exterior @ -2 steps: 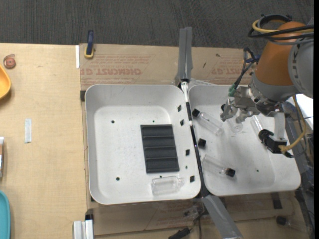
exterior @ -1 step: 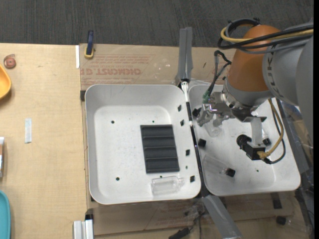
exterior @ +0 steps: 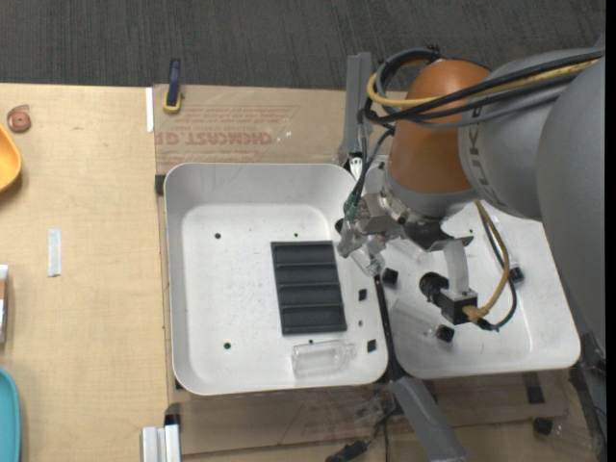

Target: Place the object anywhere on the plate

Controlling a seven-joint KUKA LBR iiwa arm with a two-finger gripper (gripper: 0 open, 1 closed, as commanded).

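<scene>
A black ribbed rectangular plate (exterior: 308,287) lies flat in the middle of the left white bin (exterior: 192,287). A small clear plastic object (exterior: 322,357) rests on the bin floor just in front of the plate, near the bin's front rim and apart from the plate. My gripper (exterior: 360,242) hangs over the bin's right wall, just right of the plate's far right corner, under the orange band (exterior: 433,133) of the arm. Nothing visible sits in the gripper.
The right white bin (exterior: 510,345) lies under the arm and its cables. Brown cardboard (exterior: 250,133) and a blue clamp (exterior: 173,85) sit behind the left bin. An orange bowl (exterior: 6,162) and a white strip (exterior: 54,253) lie on the wooden bench at left.
</scene>
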